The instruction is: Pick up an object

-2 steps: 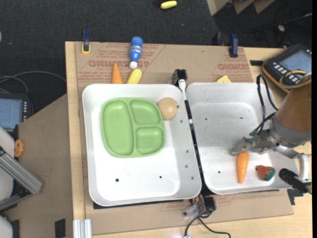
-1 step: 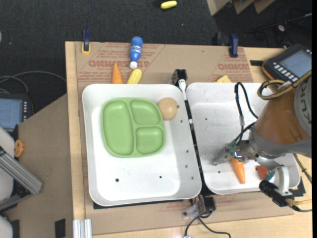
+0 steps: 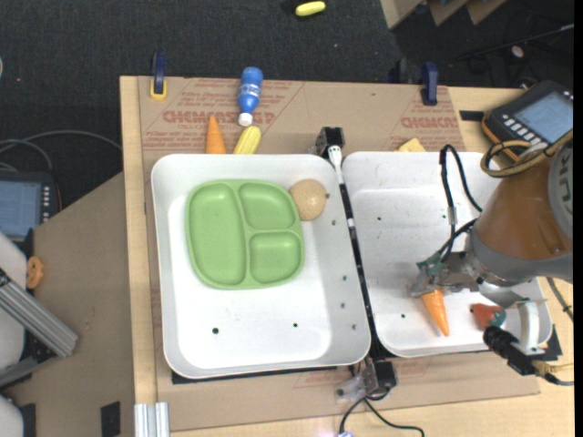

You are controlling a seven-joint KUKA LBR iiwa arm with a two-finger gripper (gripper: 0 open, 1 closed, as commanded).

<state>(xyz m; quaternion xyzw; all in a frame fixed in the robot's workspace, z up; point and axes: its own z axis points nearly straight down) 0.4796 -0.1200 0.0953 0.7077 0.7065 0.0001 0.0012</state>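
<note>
Both shallow white plastic bins (image 3: 173, 271) on the cardboard-topped bench (image 3: 364, 107) are seen from one fixed camera set above, angled downward, far enough back that dark carpeted floor (image 3: 91, 25) is included.

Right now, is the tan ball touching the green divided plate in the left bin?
Touching, it seems: in the camera view the tan ball sits against the upper right corner of the green plate, with no white bin floor between them.

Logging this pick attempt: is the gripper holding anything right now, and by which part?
Cannot be told. The gripper sits right at the top end of the carrot in the right bin, but the view doesn't show a hold.
</note>
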